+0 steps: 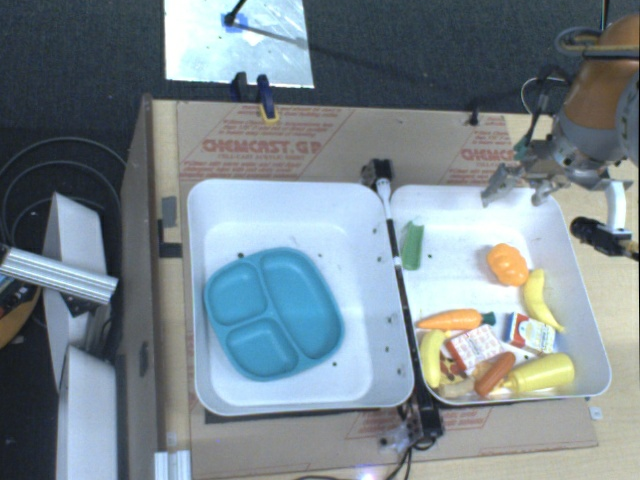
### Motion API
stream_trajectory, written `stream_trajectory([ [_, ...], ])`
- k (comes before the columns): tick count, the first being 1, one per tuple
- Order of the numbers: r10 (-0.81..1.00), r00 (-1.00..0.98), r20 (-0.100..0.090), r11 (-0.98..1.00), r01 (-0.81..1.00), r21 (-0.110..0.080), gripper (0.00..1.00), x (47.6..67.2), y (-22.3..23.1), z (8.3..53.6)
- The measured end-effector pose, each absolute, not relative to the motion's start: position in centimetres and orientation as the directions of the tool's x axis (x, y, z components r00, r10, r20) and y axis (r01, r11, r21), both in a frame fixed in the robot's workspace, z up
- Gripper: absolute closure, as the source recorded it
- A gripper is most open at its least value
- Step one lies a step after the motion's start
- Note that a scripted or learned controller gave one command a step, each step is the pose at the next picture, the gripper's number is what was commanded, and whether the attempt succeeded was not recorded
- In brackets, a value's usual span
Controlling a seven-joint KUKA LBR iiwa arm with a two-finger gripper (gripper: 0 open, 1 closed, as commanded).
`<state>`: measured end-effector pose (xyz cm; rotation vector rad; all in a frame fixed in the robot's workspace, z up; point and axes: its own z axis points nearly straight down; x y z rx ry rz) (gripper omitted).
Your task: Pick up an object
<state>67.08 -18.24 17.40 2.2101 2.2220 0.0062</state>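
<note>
Camera view: gripper (520,183) above far edge of right bin (592,340), fingers spread apart, nothing btwn them; orange bell pepper (507,263) lies in bin just below gripper, toward near side; green pepper (411,244) off to left by divider; carrot (451,319), bananas, sausage, yellow bottle (540,372) well apart at near end.

Robotics lab or test cell, not a home. Gripper (520,183) of a grey industrial arm (598,108) hangs at upper right. Left of and below it, two white bins (290,203) sit on a counter (300,138) covered w/ printed cardboard. Farther left: coiled black cables (50,168), aluminium extrusion (55,273). Up-left of gripper: dark carpet, a metal sheet (240,28).
</note>
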Motion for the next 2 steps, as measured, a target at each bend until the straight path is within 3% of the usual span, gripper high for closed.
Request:
stream_trajectory([
  [1, 1.0, -0.001, 0.0, 0.001, 1.0, -0.003, 0.0, 64.0, -18.5, 11.2],
  [2, 1.0, -0.006, 0.0, 0.006, 1.0, 0.001, 0.0, 63.3, -15.5, 11.2],
])
